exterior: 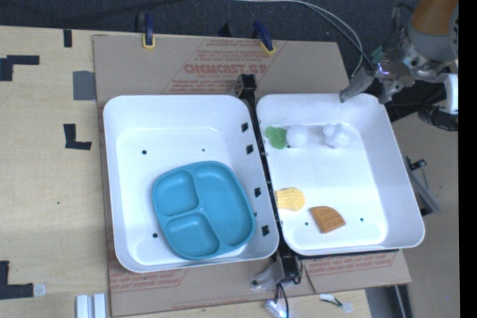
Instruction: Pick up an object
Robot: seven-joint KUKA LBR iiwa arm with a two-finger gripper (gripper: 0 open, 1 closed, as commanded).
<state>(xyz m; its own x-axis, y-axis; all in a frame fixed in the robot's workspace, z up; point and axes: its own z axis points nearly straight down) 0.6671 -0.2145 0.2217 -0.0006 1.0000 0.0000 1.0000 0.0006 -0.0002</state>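
Camera view is showing the pincer (356,89) hanging over the right bin's (387,234) far right rim, whether released or clenched I cannot tell, with the white lump (336,135) lying just nearer and slightly left, inside that bin.

lab | cardboard-topped bench (223,63) | clamps (148,32) | taped floor | overhead cable (298,4)

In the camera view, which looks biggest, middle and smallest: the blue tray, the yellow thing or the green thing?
Biggest to smallest:
1. Blue tray, by far the biggest.
2. Yellow thing.
3. Green thing, a little smaller than the yellow one, though it lies farther from the camera, so those two are close.
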